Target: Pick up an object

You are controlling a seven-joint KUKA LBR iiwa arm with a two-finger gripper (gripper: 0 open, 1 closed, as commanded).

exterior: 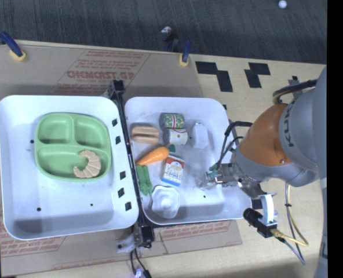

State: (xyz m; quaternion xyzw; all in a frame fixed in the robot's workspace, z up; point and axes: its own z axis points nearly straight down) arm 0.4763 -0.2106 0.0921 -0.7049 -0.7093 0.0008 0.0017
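1 fixed camera looks down, seemingly at a slant, on 2 white bins.

**KUKA iiwa arm: pose entry**

One arm, grey casing, entering from the 3 o'clock side of the camera view. A broad grey link fills the 3 o'clock edge and curves toward centre. The orange band sits above the wrist, facing 9 o'clock. Below the band, a grey wrist section turns down toward 6 o'clock. The gripper extends from the wrist toward 9 o'clock; its fingertip detail is small and cluttered with wiring, and finger spacing is unreadable. Black cables loop along the wrist at 10 o'clock from the band. A white-and-black bracket hangs at 5 o'clock from the wrist, with a yellow cable trailing toward 4 o'clock.
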